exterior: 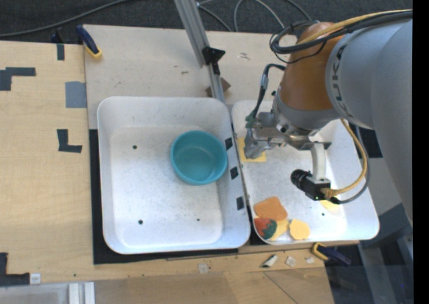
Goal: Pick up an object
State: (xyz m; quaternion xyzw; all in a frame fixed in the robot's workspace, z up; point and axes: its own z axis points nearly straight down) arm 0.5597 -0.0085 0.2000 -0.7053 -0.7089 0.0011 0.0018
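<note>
My gripper [255, 147] hangs low over the left side of the right bin [348, 229], right above a flat yellow piece [257, 156] that peeks out under its tip. An orange object [270, 208], a small red-and-green object [267, 229] and a yellow round piece [299, 229] lie near that bin's front edge. Another small yellow bit [329, 204] sits further right. A teal bowl [198, 156] stands in the left bin [127, 182].
The arm's grey body and orange band [308, 81] cover the back of the right bin. A slanted metal pole [194, 24] rises behind the bins. A blue-and-yellow clamp [88, 41] sits at the bench's back left corner.
</note>
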